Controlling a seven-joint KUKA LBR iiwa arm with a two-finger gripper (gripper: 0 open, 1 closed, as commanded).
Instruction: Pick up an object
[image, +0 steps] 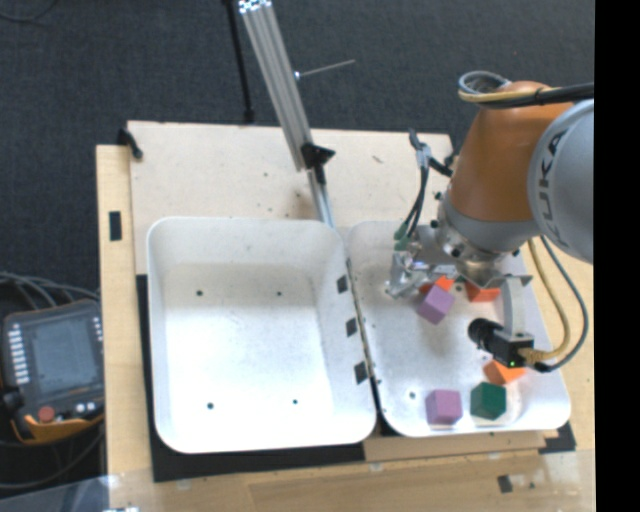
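Grey KUKA arm with the orange band (510, 130) reaches in from the right and hangs low over the right-hand shallow white plastic bin (385, 395), wrist turned down, which suits a top-down grab. To the pincer's left, across the shared rims, sits the left-hand shallow white plastic bin (250, 330), bare white floor with a few dark specks; likely the spare side, since all the blocks are on the arm's side.

The two-finger metal pincer (425, 285) sits in the upper part of the right bin. Whether it is spread or pressed together I cannot tell; the metal parts blur against the white.

A tilted light-purple cube (435, 303) lies just below and right of the pincer tip, touching or nearly touching it; looks like the target, but I cannot see it clamped, so I would not call it held. An orange block (483, 293) peeks out right of that, partly under the wrist.

Well below the pincer, near the bin's front rim: a second purple cube (443, 406), a dark green cube (488, 401) just beside it, and a small orange block (503, 373) above the green one, behind a black cable fitting. Those are clear of the arm, easy spares.
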